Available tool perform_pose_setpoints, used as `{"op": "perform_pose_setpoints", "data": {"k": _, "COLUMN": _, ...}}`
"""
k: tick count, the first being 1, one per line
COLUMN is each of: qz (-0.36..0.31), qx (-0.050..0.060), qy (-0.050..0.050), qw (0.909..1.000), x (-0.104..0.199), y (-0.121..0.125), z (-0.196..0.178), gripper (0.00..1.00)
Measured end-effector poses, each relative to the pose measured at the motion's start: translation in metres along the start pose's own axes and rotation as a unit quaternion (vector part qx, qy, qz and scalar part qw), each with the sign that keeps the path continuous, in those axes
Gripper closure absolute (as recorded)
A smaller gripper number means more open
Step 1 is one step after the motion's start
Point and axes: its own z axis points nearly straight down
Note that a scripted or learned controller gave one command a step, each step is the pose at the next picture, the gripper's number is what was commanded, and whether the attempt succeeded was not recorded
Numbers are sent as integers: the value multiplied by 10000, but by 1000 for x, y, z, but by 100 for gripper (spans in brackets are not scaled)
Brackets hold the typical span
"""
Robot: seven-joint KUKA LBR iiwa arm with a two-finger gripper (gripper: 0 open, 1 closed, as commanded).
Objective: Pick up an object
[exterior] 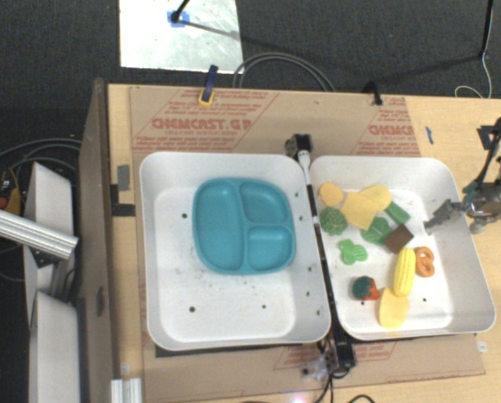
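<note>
The right bin [460, 250] holds several toy foods. Among them are a yellow round piece [331, 195], a large yellow chunk [366, 206], a green broccoli [332, 221], a green block [397, 213], a brown block [399, 239], a corn cob [404, 270], an orange pretzel [424, 261], a red and green piece [365, 288] and a yellow pear shape [393, 309]. My gripper [440, 217] reaches in from the right over the bin's right side. It points left, a little to the right of the green and brown blocks, and nothing is seen in it.
The left bin [170, 309] holds a blue divided plate [243, 226]. A ridge [315, 250] separates the two bins. Cables [275, 61] run behind the bench, and a metal bar [28, 232] lies at the far left.
</note>
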Motion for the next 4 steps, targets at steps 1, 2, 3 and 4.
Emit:
{"op": "perform_pose_setpoints", "data": {"k": 1, "qz": 4, "qx": -8, "qy": -13, "qw": 10000, "x": 15, "y": -10, "z": 143, "gripper": 0}}
{"op": "perform_pose_setpoints", "data": {"k": 2, "qz": 10, "qx": -50, "qy": -22, "qw": 10000, "x": 13, "y": -6, "z": 124, "gripper": 100}}
{"op": "perform_pose_setpoints", "data": {"k": 3, "qz": -27, "qx": -40, "qy": -5, "qw": 10000, "x": 40, "y": 25, "z": 55, "gripper": 100}}
{"op": "perform_pose_setpoints", "data": {"k": 4, "qz": -55, "qx": -43, "qy": 14, "qw": 10000, "x": 124, "y": 24, "z": -17, "gripper": 100}}
